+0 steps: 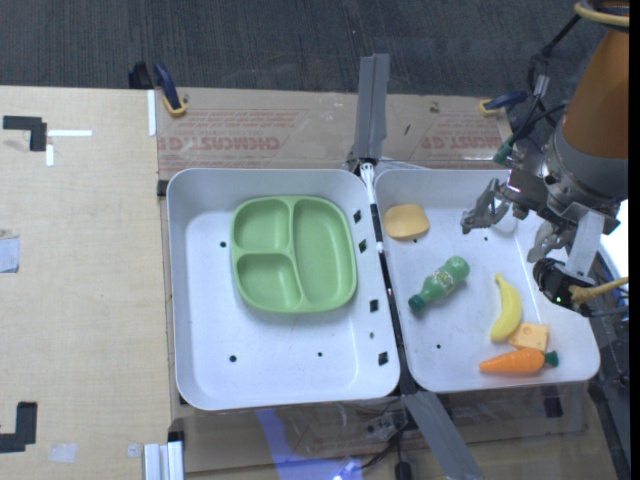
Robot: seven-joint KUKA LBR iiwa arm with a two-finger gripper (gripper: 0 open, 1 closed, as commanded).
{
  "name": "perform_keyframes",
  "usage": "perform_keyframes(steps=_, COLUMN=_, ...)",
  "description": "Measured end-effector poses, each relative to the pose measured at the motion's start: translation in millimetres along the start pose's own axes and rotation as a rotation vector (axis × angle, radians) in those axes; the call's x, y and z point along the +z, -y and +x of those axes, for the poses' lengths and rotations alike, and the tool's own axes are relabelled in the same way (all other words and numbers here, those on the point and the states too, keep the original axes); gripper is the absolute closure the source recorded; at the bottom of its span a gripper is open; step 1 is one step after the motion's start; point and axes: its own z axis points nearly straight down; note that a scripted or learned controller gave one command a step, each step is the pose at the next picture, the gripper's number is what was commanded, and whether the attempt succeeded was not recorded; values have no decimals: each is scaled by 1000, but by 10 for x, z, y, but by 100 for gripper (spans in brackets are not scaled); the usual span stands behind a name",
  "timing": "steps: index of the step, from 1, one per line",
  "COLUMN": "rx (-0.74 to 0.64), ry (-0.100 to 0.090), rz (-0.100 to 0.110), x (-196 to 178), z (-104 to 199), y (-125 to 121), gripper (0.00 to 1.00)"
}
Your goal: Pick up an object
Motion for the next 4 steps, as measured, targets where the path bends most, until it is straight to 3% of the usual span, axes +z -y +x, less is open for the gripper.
perform_keyframes(steps=1, rx=-86, ry=-1, rz=1, x=818, z=-447, y=64, gripper=0)
perform_keyframes(steps=2, rx=-83, ry=-2, rz=1, x=1286, z=-902, y=-164, gripper=0)
perform_keyframes(steps=3, rx=-113, ry=-3, rz=1, x=2191, z=-1063, y=-241, gripper=0)
perform_keyframes(steps=4, rx=-463, ry=-7, rz=-12, x=2311, z=-1222, y=-380, gripper=0)
